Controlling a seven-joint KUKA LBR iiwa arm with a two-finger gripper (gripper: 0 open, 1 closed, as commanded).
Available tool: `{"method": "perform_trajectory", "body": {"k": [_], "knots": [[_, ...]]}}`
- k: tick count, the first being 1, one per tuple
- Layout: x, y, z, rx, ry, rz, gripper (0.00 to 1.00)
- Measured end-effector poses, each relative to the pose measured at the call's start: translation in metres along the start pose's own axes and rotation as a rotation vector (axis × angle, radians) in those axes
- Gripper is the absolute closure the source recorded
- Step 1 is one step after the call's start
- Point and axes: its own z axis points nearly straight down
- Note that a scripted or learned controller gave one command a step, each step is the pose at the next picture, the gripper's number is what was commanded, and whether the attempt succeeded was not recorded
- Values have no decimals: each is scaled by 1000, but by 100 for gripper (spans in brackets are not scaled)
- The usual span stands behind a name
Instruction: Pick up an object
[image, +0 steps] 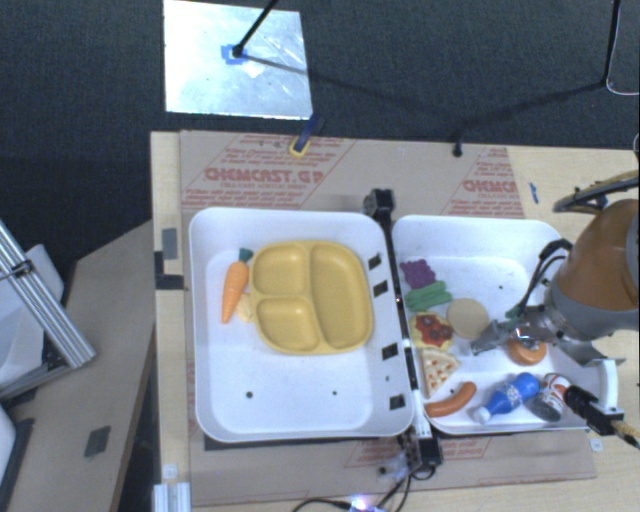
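The bench (330, 165) carries a sheet of printed brown cardboard on which two shallow white bins sit side by side, touching along a black centre divider. The left bin (215, 390) holds a yellow divided plate (305, 295) with three compartments, lying flat near the bin's middle; a toy carrot (234, 287) rests just beside the plate's left edge, green top pointing away from the camera. The right bin (480, 235) holds the smaller items, clustered along its left and near sides. The arm (600, 275) enters from the right, its orange band over the bin's right portion. The gripper (495, 335) is low inside the right bin, just beside a round beige disc (467, 318) and next to an orange-and-white round piece (526, 350); whether its fingers are spread or pressed together cannot be told, and no item is seen between them. Near the divider lie purple grapes (417, 271), a green vegetable piece (428, 296) below them, a red patterned piece (432, 329), then a pizza slice (437, 370). Along the near edge lie a sausage (451, 400), a blue bottle (507, 396) on its side, and a small can (550, 397) just beside the bottle.
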Motion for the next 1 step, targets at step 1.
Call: {"method": "perform_trajectory", "body": {"k": [1], "knots": [[-5, 3, -13, -17, -16, 2, 100]]}}
